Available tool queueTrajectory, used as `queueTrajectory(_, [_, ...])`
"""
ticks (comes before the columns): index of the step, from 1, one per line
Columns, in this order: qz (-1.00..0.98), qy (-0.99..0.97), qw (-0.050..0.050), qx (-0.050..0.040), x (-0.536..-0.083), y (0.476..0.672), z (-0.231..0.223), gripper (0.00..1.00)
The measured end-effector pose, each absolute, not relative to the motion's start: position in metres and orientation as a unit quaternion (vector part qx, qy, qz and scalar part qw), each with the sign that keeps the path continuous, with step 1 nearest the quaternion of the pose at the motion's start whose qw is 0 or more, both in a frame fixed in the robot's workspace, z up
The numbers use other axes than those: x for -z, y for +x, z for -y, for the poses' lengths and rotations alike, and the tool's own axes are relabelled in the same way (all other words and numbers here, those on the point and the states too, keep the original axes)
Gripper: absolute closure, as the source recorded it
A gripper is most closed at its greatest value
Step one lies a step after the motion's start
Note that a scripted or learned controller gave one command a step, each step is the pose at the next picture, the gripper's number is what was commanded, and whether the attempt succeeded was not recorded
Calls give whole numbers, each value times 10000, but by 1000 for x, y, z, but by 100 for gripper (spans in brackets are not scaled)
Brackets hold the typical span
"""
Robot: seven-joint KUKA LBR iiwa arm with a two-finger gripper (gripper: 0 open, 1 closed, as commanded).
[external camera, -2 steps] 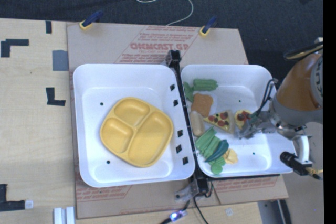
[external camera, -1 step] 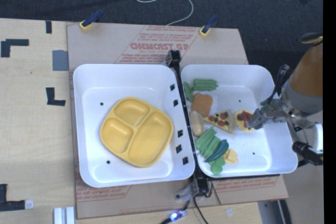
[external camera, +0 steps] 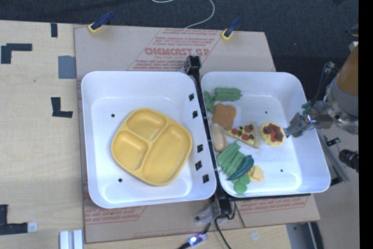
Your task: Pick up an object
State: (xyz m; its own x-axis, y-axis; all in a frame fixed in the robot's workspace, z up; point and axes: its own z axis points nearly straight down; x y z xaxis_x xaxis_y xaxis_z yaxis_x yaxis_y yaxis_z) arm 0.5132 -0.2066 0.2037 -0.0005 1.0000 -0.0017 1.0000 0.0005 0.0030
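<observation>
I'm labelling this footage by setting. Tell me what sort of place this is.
Probably a robotics lab test bench, not a kitchen. Two white bins sit on a cardboard sheet held by clamps, the food looks like plastic toys, and a robot gripper reaches in over the right bin.

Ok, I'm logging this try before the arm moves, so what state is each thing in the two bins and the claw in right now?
Yellow three-compartment plastic tray: flat in the left white bin, nothing in it.
Toy pizza slice: lying flat in the right white bin.
Round toy tart with red topping: lying beside the slice, not gripped.
Green toy bean pods: piled near the bin's front.
Claw: over the right bin's edge, holding nothing.
</observation>
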Motion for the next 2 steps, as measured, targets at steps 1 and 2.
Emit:
queueTrajectory(1, [-7076,7067,6,-3,-226,514,206,100])
queueTrajectory(2, [-7091,7051,-16,0,-214,515,149,100])
